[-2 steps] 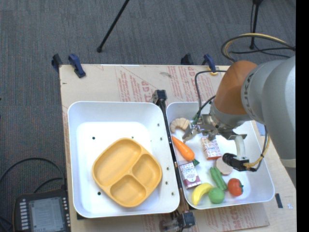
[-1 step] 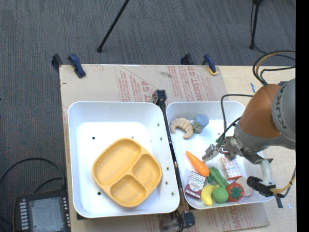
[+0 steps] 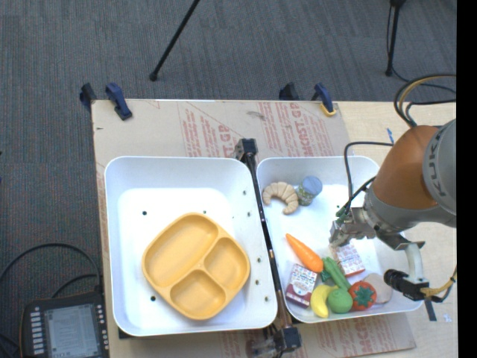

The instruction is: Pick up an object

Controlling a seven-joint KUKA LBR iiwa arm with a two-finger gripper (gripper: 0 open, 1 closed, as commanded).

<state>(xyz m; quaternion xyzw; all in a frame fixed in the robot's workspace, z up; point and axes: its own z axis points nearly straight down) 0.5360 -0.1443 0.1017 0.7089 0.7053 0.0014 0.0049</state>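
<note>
Gripper point(image 3: 344, 239) hangs low in the right bin point(image 3: 328, 171), its tip just above the cluster of toy food along the bin's near side; whether it is released or clenched I cannot tell, since the wrist hides the tip from this angle. Nothing shows as held.

Candidate things lie close by: a small white-and-red packet point(image 3: 350, 260) right beneath the tip, a green pod point(image 3: 335, 272) touching it, an orange carrot point(image 3: 304, 251) just to the left, and a red carton point(image 3: 301, 285), yellow piece point(image 3: 320, 301), green ball point(image 3: 340, 300) and tomato point(image 3: 364, 294) nearer the rim. A croissant point(image 3: 280, 195) and grey-blue jar point(image 3: 308, 189) sit well apart at the far side. In the left bin point(image 3: 127, 177) lies 1 yellow divided tray point(image 3: 195, 276).

This looks like the reach-and-descend step. Next comes settling on 1 item, likely the packet, without crowding neighbours, then closing and lifting.
</note>
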